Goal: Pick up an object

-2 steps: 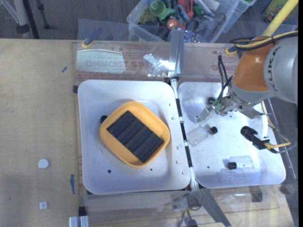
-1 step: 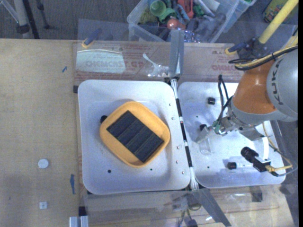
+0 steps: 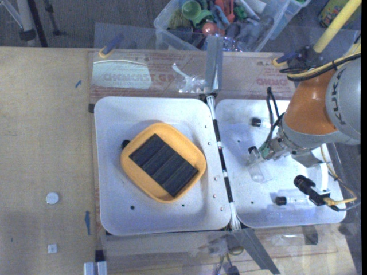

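A yellow, rounded-square object with a black ribbed panel on top [image 3: 163, 162] lies tilted in the middle of the left bin [image 3: 109, 211]. A small black piece [image 3: 125, 144] pokes out from under its upper left edge. My gripper [image 3: 256, 157] hangs low over the right bin [image 3: 246, 208], near that bin's left-centre, well apart from the yellow object. Nothing shows between its fingers.
A small black knob-like thing [image 3: 255, 121] sits in the right bin's upper part and another [image 3: 280, 200] near its front. A divider [image 3: 221, 153] separates the bins. A clear box of toys [image 3: 229, 10] stands behind the bench.
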Robot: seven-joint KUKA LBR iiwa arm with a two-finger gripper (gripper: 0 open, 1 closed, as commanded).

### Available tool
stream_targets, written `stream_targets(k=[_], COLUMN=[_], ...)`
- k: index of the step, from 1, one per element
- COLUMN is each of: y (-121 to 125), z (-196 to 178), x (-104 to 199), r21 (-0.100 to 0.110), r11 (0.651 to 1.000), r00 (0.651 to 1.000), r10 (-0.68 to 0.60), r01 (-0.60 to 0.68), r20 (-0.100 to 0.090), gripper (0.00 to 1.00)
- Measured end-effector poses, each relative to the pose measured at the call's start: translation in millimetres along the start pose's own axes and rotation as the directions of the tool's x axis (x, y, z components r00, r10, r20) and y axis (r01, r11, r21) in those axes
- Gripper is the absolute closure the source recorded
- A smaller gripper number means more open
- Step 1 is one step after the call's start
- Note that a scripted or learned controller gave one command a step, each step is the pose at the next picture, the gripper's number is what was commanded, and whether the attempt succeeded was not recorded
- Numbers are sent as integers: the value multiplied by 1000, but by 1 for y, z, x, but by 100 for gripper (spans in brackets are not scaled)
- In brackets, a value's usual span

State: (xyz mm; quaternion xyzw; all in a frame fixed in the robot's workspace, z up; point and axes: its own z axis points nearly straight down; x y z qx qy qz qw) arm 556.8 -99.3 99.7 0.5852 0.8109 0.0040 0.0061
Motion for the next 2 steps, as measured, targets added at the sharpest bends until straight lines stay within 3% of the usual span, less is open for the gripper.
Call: stream_targets(k=[1,2], y=[52,98], z=[-84,-115], x=[-8,15], r21=[13,12], r11=[961,952], r00=[961,952], r10=[276,305], r01=[-276,-305], r20=[1,1], gripper=[100,100])
